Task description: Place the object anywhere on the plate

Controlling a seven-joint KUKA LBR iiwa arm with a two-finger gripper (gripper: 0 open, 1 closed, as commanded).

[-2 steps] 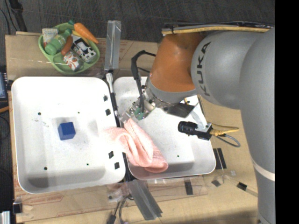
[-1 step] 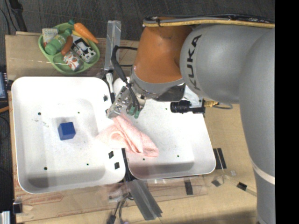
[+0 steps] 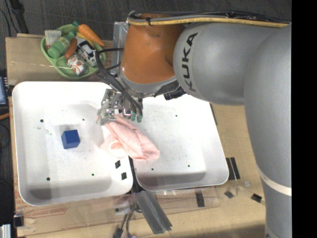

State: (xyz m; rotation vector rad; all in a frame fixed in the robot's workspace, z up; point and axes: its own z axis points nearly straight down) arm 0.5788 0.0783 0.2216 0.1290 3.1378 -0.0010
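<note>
A crumpled pink cloth (image 3: 131,141) lies across the seam between the two white bins, partly in each. My gripper (image 3: 120,114) hangs right over the cloth's upper left end and seems to touch it there. The big grey arm with its orange band reaches in from the upper right and covers the back of the right bin (image 3: 198,167). A small blue cube (image 3: 71,139) sits alone on the floor of the left bin (image 3: 29,133), well to the left of the gripper.
A green bowl (image 3: 53,59) holding toy food, including a carrot and a bottle, stands on the bench behind the left bin. Black tape marks and a grey strip lie on the bench in front of the bins.
</note>
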